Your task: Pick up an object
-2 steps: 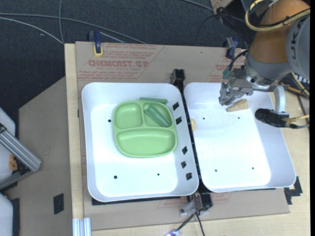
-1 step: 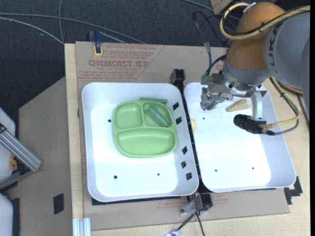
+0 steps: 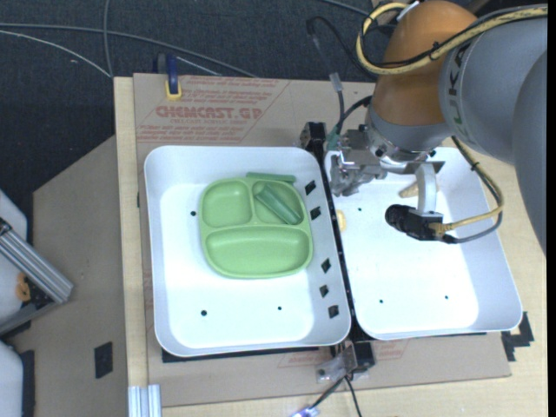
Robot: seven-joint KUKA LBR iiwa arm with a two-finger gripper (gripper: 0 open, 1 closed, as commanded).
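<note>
Green divided plate (image 3: 255, 228) sits in the left bin (image 3: 165, 259) (a darker green piece (image 3: 278, 202) lying in its upper right section), while the tool (image 3: 352, 176) hangs over the right bin (image 3: 486, 276)'s upper left corner; its grip state I cannot tell.

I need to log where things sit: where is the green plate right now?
The green plate lies in the left bin, toward its upper middle, with a darker green piece resting in its upper right compartment.
</note>
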